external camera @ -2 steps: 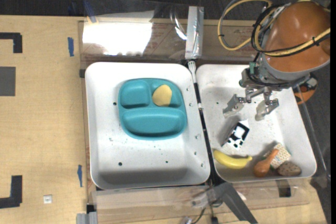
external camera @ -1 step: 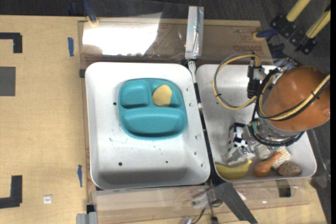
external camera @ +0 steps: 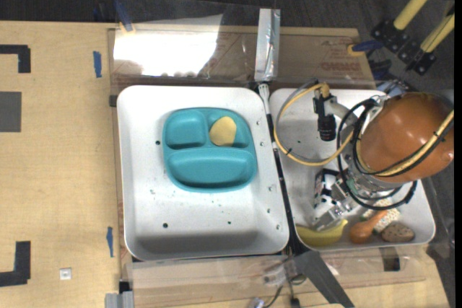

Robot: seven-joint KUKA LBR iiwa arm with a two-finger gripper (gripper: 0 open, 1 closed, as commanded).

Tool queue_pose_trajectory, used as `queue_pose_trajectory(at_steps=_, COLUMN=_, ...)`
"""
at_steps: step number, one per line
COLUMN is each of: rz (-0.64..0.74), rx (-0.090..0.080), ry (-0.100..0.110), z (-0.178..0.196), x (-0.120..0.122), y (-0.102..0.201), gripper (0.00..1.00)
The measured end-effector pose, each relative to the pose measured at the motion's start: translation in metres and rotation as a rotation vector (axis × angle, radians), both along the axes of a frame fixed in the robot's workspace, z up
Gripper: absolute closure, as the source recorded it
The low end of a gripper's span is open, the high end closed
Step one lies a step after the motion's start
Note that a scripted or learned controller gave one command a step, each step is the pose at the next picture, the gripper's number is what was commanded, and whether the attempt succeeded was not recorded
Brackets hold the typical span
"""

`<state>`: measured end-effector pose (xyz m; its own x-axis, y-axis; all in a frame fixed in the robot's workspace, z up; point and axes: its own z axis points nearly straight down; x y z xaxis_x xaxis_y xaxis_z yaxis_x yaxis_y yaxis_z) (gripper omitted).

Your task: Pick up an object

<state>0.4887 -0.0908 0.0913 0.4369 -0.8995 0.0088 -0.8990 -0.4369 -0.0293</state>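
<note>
1. Plainly, the gripper (external camera: 333, 207) is low in the right bin (external camera: 299, 119), just above a banana (external camera: 321, 233) at the front wall; whether it is clenched or released, I cannot tell.
2. An orange carrot-like piece (external camera: 363, 227) and a brown speckled item (external camera: 397, 232) lie just beside the banana, so a grasp could likely catch two things or nudge one away.
3. The banana hugs the bin wall, which may block a clean closing.
4. The left bin (external camera: 144, 177) holds a teal divided plate (external camera: 209, 166) with a yellow potato-like item (external camera: 223, 130).
5. Faint print on the cardboard (external camera: 339, 58) behind is unreadable.
</note>
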Motion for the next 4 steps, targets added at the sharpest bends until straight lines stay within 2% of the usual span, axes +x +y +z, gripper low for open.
queue_pose_trajectory(at_steps=1, rz=0.415, rx=-0.007, ry=0.027, z=0.093, x=-0.002, y=0.046, gripper=0.00)
queue_pose_trajectory(at_steps=2, rz=0.716, rx=-0.011, ry=0.030, z=0.025, x=0.006, y=-0.001, gripper=0.00)
queue_pose_trajectory(at_steps=3, rz=0.630, rx=-0.012, ry=0.029, z=-0.005, x=0.013, y=-0.003, gripper=0.00)
queue_pose_trajectory(at_steps=4, rz=0.627, rx=-0.010, ry=0.026, z=0.006, x=0.014, y=-0.001, gripper=1.00)
